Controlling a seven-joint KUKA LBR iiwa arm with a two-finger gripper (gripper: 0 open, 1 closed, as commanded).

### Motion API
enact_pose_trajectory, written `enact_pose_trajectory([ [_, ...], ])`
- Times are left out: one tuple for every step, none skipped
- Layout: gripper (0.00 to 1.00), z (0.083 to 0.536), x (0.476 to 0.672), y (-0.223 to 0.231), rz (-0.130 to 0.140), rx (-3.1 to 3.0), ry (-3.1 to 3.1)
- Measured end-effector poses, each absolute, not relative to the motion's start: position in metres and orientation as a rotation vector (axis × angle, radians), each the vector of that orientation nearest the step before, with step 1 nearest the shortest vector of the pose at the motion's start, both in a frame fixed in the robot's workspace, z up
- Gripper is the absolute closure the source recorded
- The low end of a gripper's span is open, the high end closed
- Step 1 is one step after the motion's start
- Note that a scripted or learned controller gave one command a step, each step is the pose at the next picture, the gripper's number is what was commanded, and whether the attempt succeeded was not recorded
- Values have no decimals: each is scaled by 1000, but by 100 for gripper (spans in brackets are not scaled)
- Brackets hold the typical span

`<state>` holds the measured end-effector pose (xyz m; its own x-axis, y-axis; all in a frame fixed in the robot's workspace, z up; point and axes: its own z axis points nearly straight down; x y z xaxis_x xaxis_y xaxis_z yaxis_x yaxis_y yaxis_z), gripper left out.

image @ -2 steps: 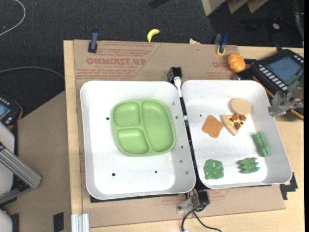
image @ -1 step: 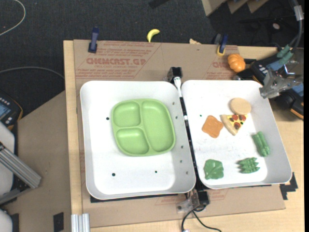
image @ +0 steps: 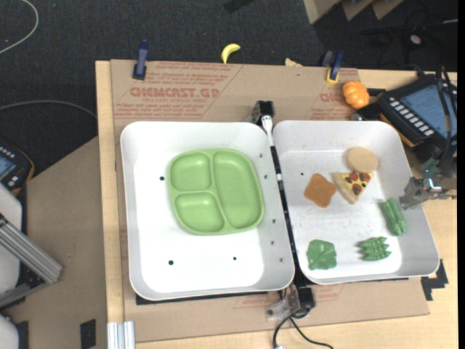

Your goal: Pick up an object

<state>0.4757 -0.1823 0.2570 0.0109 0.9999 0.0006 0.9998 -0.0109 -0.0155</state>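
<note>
A green three-compartment plastic tray [image: 216, 190] is seen in the left white bin [image: 145, 253] at centre frame, while the small toy foods that could be picked are gathered in the right white bin [image: 414, 257]. Left to right in that bin: a lumpy green toy vegetable [image: 321, 254] at lower centre, a flat brown square like toast [image: 320, 190], a pizza-slice wedge [image: 354, 183] just below a tan round bun-like piece [image: 361, 158], a ridged green leafy piece [image: 375, 249] and a green stick-shaped piece [image: 394, 217] near the right wall. All are judged light, stiff and somewhat slick, likely moulded plastic. The stick-shaped piece would best be pinched across its narrow width; the flat toast offers little height to take hold of. The gripper [image: 415, 193] is glimpsed at the right edge of the frame, over the bin's right rim; whether it is open or closed cannot be told, and nothing is seen held.
</note>
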Motion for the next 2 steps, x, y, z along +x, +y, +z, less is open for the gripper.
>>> enact_pose_trajectory([
  [100,219,481,-226,3,-2224,-2215],
  [100,232,482,-224,-1,-2224,-2223],
])
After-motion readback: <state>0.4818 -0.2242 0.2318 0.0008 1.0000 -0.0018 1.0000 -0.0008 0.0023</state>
